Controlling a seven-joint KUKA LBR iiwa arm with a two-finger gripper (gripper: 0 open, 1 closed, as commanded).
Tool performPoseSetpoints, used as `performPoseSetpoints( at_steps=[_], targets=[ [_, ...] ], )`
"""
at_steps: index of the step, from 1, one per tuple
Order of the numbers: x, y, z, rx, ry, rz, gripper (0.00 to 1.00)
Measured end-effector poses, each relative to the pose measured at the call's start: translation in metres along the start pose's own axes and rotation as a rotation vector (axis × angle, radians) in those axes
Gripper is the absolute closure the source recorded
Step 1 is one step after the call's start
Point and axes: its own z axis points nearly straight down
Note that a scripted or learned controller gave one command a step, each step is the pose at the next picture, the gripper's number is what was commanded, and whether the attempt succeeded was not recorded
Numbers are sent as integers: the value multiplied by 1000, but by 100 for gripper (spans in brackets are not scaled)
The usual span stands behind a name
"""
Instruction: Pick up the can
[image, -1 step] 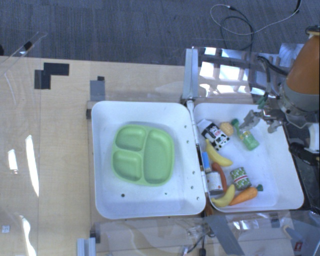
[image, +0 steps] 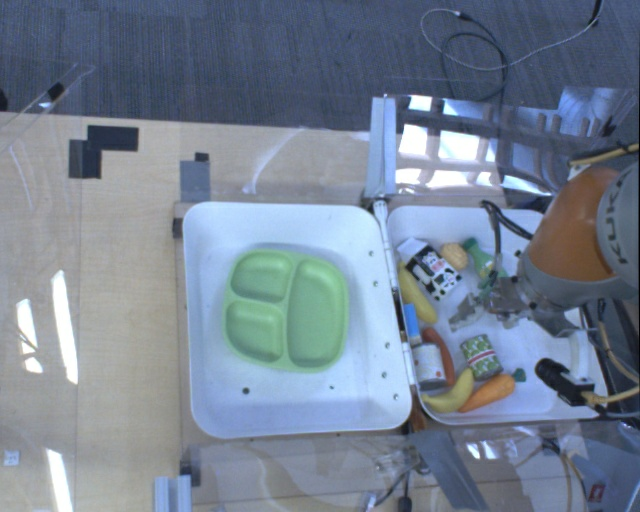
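Here the can (image: 478, 352) — small, with a green patterned label — lies in the right bin (image: 520, 402), just past the carrot (image: 490, 392) and the banana (image: 449, 392) from the bin's near edge. The jaws (image: 478, 305) hang just above the can, over the bin's middle; whether they are apart or together cannot be told. The left bin (image: 210, 330) beside it holds a green divided plate (image: 287, 311).
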Motion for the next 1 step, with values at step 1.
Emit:
performPoseSetpoints(
  at_steps=[1],
  targets=[
    [-2,-46,11,-15,-2,49,0]
  ],
)
